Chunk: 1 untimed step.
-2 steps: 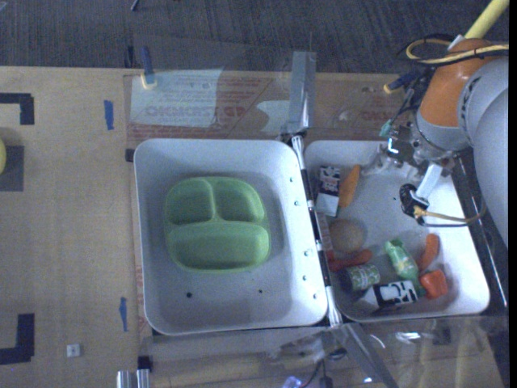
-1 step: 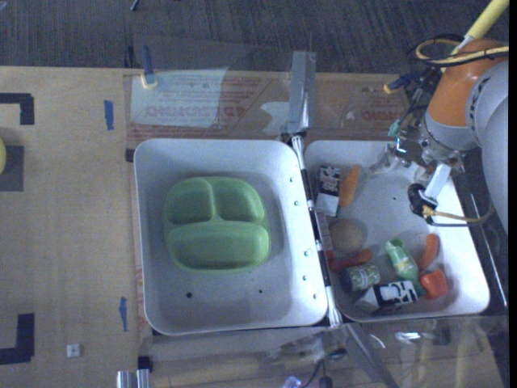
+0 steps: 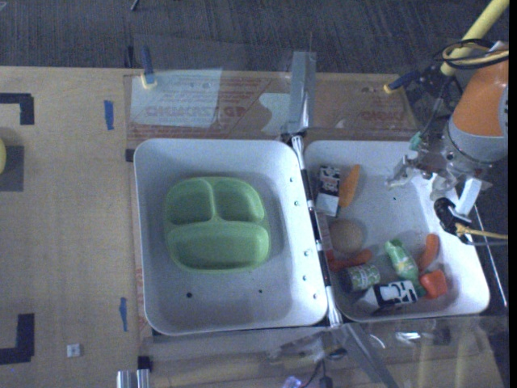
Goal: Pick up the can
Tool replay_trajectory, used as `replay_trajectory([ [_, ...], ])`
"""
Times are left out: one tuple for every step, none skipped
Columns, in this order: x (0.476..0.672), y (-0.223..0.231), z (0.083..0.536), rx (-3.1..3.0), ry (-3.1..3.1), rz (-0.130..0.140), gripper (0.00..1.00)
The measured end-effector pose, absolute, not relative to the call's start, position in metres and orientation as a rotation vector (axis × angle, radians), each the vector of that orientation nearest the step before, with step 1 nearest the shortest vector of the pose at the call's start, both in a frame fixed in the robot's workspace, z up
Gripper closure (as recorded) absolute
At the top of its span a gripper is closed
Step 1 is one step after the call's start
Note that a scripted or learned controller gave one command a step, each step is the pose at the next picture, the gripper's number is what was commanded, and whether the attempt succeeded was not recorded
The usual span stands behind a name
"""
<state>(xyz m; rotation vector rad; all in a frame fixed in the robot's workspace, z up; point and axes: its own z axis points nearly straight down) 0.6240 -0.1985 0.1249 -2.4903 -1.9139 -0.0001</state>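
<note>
The can is small and dark green, lying on its side near the front of the right bin, wedged among other items. My gripper hangs over the bin's back right part, below the orange band of the arm. It is well apart from the can, up and to the right of it. Nothing shows between its fingers.
Around the can lie a black-and-white box, a green bottle, a red-orange strip, a brown round item and orange-red pieces. A carton and carrot sit at the back left. The left bin holds a green divided plate.
</note>
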Motion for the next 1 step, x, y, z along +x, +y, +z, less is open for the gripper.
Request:
replay_trajectory([
  [0.6707, -0.1992, 0.0864, -2.527, -1.851, -0.011, 0.00],
])
